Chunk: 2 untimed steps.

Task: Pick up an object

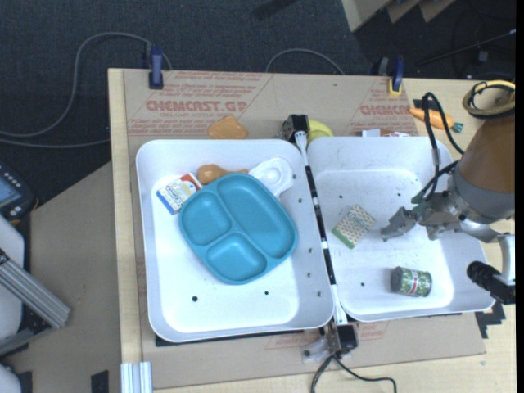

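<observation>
Two shallow white bins are seen side by side on the bench, the left bin (164,301) and the right bin (368,158). The arm (491,166), grey with an orange band, is brought in from the right, and its gripper (407,222) is held low over the right bin, towards that bin's right half. Whether anything is clasped by the gripper cannot be told, nor how its tip is set, since that part is small and dark against the bin floor.

Two things are found on the floor of the right bin. A small patterned packet (353,224), greenish and white, is laid tilted just to the left of the gripper, near it but apart from it as far as can be judged. A short green can (411,282) is laid on its side below the gripper, nearer the bin's front edge, clearly apart from the tool.

The left bin is occupied by a blue divided tray (237,228), set at a slant. At its upper edge a white scoop-like piece (273,173), an orange-brown lump (211,173) and a small printed carton (177,193) are seen, each partly tucked beside or under the tray.

Behind the bins, on the bench, an orange object (227,127) and a yellow one (319,129) are placed.
</observation>
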Motion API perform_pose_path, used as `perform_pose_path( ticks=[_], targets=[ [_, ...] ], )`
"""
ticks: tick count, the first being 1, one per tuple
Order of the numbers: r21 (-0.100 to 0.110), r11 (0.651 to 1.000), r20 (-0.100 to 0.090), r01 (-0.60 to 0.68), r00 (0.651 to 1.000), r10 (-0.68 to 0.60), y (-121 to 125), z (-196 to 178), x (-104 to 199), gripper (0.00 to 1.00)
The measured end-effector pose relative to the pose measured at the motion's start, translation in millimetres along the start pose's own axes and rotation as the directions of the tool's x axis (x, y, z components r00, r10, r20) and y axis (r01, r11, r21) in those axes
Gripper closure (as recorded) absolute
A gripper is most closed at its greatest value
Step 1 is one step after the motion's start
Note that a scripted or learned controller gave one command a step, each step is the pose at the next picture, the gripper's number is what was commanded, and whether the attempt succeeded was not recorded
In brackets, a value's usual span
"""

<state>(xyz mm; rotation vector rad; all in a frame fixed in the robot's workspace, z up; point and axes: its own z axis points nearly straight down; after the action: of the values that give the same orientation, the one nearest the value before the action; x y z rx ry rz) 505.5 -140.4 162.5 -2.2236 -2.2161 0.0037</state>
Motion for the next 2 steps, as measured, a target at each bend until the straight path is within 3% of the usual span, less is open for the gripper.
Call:
perform_pose_path(
  ticks=[1,2],
  targets=[
    [0.005,1.000,-0.003,0.001,1.000,-0.001,-29.2,81.1,-3.1,0.00],
    [-0.009,1.000,0.005,0.002,1.000,-0.002,24.7,46.3,-64.6,0.00]
  ],
)
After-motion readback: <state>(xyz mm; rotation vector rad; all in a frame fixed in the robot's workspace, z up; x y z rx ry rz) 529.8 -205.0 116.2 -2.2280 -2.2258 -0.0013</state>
